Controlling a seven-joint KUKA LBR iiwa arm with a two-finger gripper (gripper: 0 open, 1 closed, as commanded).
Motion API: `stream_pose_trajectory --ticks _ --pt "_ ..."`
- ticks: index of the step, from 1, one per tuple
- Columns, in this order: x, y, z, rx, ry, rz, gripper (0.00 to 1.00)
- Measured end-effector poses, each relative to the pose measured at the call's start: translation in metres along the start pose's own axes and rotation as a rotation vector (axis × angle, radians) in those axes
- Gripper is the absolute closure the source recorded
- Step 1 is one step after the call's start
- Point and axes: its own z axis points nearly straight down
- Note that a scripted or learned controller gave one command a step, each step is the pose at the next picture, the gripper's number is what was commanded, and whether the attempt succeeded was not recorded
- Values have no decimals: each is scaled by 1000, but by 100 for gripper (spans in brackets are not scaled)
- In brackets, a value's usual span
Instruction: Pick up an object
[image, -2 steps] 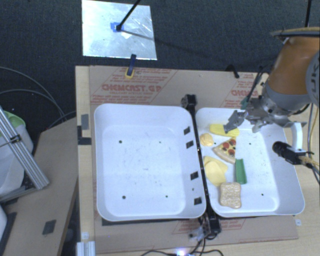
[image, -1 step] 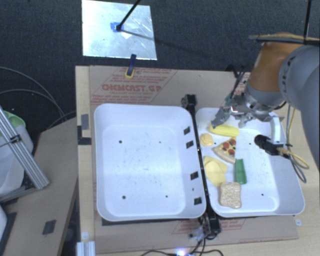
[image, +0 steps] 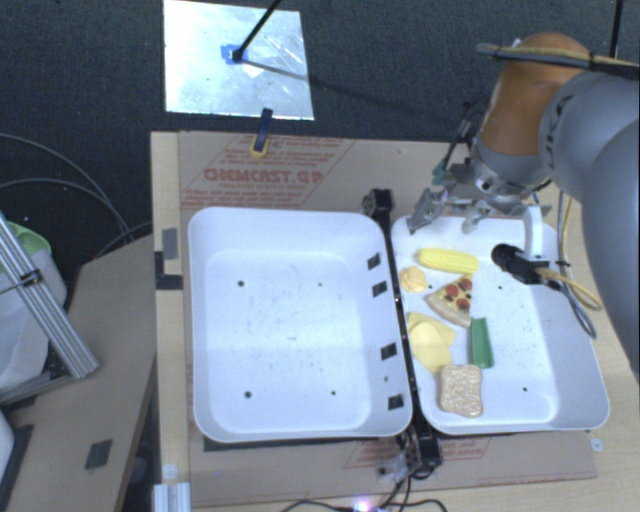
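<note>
A flat brown cardboard sheet with red printed lettering lies under the two bins, on dark carpet. Behind it rests a shiny square metal plate with a small blue piece on it. A small blue-and-yellow clip sits at the cardboard's far edge. At the left stand slanted aluminium frame bars and thin grey cables.
</note>
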Motion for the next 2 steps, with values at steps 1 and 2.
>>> stream_pose_trajectory --ticks 1,2 --pt "-41 -5 102 12 -1 9 0" --pt "58 2 -6 -8 2 -4 0"
